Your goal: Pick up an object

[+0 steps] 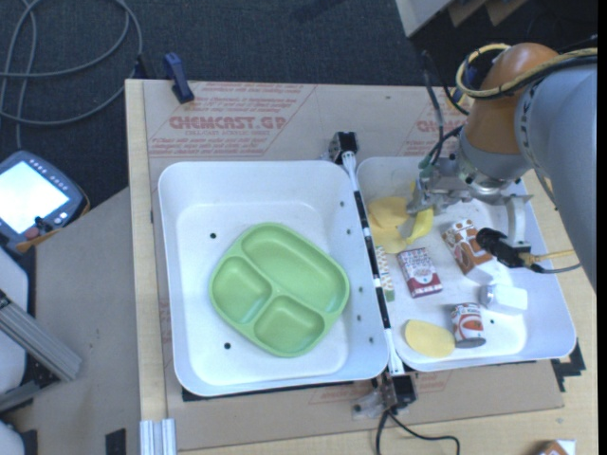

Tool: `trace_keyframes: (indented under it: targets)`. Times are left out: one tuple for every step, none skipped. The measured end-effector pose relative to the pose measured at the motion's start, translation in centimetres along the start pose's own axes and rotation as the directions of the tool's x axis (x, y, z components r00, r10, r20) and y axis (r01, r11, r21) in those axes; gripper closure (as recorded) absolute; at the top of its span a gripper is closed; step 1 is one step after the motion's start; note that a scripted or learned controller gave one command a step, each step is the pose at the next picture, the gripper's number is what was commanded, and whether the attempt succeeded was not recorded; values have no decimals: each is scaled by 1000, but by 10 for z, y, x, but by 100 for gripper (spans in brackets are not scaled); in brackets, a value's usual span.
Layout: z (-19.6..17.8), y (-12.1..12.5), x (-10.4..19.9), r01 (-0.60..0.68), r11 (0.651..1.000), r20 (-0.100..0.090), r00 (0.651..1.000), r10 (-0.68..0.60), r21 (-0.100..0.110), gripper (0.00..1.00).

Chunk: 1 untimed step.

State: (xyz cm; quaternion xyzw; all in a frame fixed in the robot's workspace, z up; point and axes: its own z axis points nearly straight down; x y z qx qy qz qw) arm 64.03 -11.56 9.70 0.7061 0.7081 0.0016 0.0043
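The right bin [555,325] holds several small items. A pale yellow piece [387,218] lies at its left side. A red and white packet [418,273] is just below it. A brown and white carton [464,245] sits in the middle, and a small red can [468,322] and a yellow oval piece [429,338] lie near the front. My gripper [418,216] reaches down from the right and sits low at the right edge of the pale yellow piece. The wrist hides whether anything is held.
The left bin [190,254] holds a green divided plate [279,288]. A white and grey object [507,297] lies at the right bin's right side. The arm's grey body and cables cover that bin's back right corner. A divider rail [365,245] separates the bins.
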Motion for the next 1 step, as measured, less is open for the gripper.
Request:
trace_keyframes:
  targets:
    - [-89,-37,62,-1,1000,-4,1000,2,7,100]
